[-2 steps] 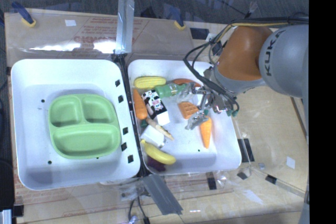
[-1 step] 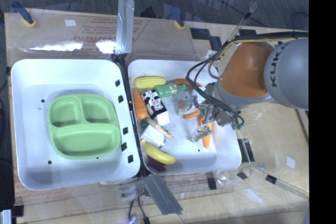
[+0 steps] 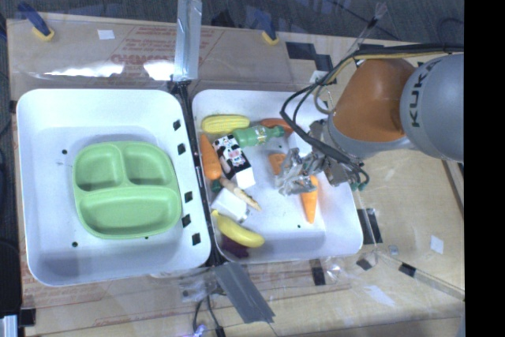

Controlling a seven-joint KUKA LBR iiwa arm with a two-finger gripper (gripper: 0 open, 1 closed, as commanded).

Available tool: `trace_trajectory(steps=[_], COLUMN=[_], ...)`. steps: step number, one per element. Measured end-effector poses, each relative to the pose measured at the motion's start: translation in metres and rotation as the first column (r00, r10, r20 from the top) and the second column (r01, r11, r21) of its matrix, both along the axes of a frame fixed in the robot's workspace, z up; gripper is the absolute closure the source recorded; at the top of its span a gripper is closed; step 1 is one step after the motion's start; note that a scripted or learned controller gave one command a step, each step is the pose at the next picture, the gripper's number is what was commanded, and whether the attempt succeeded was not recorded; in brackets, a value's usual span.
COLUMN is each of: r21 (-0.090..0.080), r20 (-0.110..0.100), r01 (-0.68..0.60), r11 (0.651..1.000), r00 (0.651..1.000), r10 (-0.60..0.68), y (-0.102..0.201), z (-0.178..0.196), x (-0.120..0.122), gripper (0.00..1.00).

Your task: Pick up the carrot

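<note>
The grey arm with its orange band reaches in from the right, wrist bent down over the right white bin (image 3: 339, 237). Its metal two-finger gripper (image 3: 296, 176) sits low, just left of the tapered orange carrot (image 3: 310, 203); the grip itself is too cluttered to tell.

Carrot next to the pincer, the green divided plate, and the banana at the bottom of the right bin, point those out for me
carrot (image 3: 309, 204), camera view, on the middle of its orange body.
green divided plate (image 3: 125, 189), camera view, on the ridge between its compartments.
banana (image 3: 241, 232), camera view, on the middle of its yellow curve.
</note>
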State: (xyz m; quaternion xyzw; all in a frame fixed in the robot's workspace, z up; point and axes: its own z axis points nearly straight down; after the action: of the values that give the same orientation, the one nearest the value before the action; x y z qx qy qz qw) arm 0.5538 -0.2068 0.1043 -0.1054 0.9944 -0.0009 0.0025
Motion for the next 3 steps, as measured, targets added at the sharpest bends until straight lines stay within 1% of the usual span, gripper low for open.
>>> trace_trajectory(steps=[1, 2, 3], r21=[0.000, -0.001, 0.000], r20=[0.000, 0.003, 0.003], r01=[-0.001, -0.009, -0.009], r11=[1.000, 1.000, 1.000], r00=[1.000, 1.000, 1.000], r10=[0.001, 0.009, 0.009], y=[0.001, 0.002, 0.003], z=[0.000, 0.011, 0.010], x=[0.000, 0.002, 0.002], gripper=[0.00, 1.00, 0.00])
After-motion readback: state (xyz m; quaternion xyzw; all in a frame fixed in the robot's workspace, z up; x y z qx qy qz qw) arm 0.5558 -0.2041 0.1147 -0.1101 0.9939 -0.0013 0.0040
